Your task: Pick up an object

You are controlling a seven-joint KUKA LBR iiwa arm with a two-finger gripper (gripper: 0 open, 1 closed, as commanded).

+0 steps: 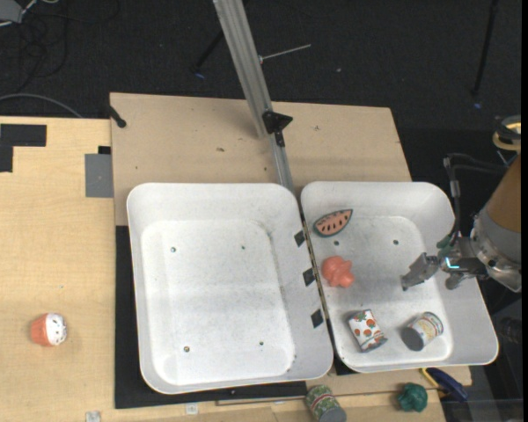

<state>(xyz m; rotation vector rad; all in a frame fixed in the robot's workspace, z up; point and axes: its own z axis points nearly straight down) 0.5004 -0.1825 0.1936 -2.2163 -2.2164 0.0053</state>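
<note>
Now the pincer (420, 273) hangs over the right bin (396, 199) near its right wall, and whether it is wide or narrow cannot be told. Just below it lies a small can (422, 331); left of that, a spotted cup (366, 331). Farther left sits a pink lump (338, 272), and up-left a watermelon slice (333, 222). Beyond them lies the left bin (158, 202).

Left of the gripper (420, 273) lay a red, dark-seeded watermelon slice (333, 222), a plain orange-pink lump (337, 272), and a white, red-spotted box (366, 330).
</note>
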